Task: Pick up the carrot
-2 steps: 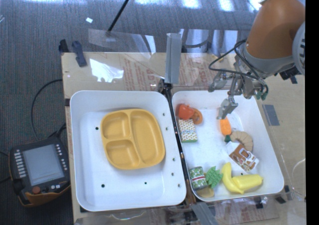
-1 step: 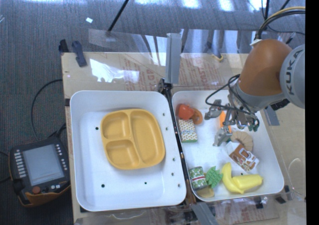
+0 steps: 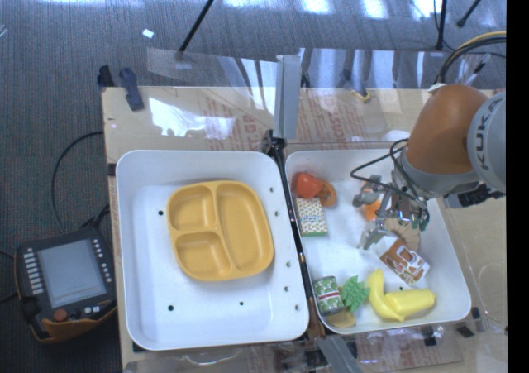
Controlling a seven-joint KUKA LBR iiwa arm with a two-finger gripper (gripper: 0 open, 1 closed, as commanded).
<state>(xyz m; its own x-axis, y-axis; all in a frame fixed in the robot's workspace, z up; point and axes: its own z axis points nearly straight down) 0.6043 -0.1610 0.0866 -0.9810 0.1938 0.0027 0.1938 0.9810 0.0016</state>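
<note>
Two white bins are shown on the tabletop (image 3: 207,119); the left bin (image 3: 140,198) carries a yellow tray (image 3: 220,228). The carrot (image 3: 371,208), an orange sliver, lies in the right bin (image 3: 450,243), just beside the claw (image 3: 382,222) and partly hidden by it. How the claw stands, wide or narrow, cannot be told. A brown packet (image 3: 404,262) lies close by; it could be caught in place of the carrot, or the carrot could be nudged aside.
</note>
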